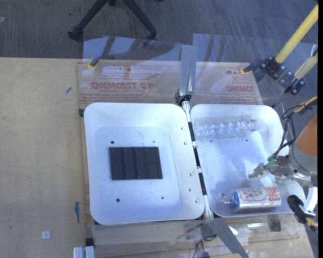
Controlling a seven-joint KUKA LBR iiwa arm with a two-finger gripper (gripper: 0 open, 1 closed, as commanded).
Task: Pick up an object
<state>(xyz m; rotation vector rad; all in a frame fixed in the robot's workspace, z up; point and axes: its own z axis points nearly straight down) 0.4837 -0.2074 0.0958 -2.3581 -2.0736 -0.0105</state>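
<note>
Left bin (96,151) – pad (136,163); right bin (217,113) – bottle (227,127) behind tube (255,197).

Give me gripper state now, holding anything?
Gripper: over the right bin, above the red-and-white tube. Open or shut cannot be told; nothing is seen between its fingers.

Robotics lab; wooden bench (35,151); two white bins (96,121); tripod legs (113,15)

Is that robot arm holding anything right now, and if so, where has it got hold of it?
Nothing. The gripper hangs over the right bin, apart from the tube and the clear bottle.
</note>
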